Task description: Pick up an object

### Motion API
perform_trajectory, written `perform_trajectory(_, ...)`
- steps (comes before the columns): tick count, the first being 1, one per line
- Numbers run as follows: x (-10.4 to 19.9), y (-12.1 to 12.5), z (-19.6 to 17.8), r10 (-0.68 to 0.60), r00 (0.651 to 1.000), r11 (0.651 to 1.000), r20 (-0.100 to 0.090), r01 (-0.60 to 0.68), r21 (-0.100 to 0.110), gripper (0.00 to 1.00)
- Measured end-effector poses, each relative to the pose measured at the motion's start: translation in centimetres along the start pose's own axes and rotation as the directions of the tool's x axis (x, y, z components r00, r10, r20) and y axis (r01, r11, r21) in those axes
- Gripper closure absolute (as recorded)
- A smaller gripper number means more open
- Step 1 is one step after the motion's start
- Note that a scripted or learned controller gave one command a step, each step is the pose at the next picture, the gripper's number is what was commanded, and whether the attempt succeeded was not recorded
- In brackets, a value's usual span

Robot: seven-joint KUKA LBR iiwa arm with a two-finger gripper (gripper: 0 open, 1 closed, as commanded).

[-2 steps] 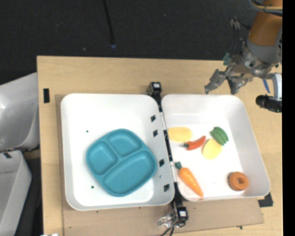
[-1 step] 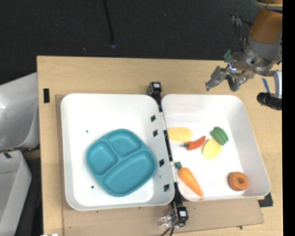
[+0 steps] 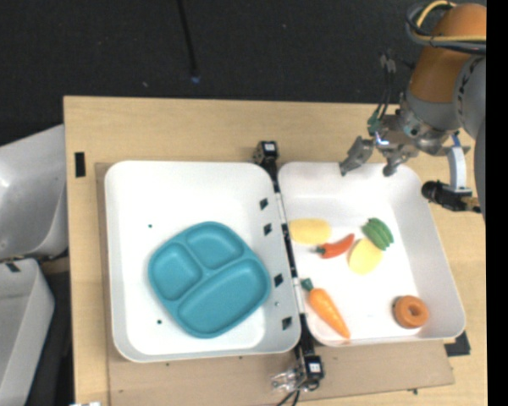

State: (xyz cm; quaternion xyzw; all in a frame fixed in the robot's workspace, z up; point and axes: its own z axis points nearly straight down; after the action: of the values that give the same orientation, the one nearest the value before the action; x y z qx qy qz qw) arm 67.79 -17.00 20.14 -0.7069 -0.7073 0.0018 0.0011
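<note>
Fingers [image 3: 372,158] spread apart, grasping nothing, above the far rim of the right bin [image 3: 432,227]. Inside that bin: yellow piece [image 3: 309,230] by the left wall, red chilli [image 3: 338,247] touching it, green piece [image 3: 378,232] against a second yellow one [image 3: 364,256], carrot [image 3: 328,309] and orange ring [image 3: 411,311] toward the near rim. Left bin [image 3: 127,201] holds a teal divided plate [image 3: 207,278]

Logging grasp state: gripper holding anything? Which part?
Nothing held. The gripper is open above the right bin's far rim, apart from the toy food.
</note>
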Motion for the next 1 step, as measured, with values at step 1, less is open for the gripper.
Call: perform_trajectory(1, -1.0, 0.46, 5.5, 0.002, 1.0, 1.0, 0.001, -0.002, -0.002, 0.0)
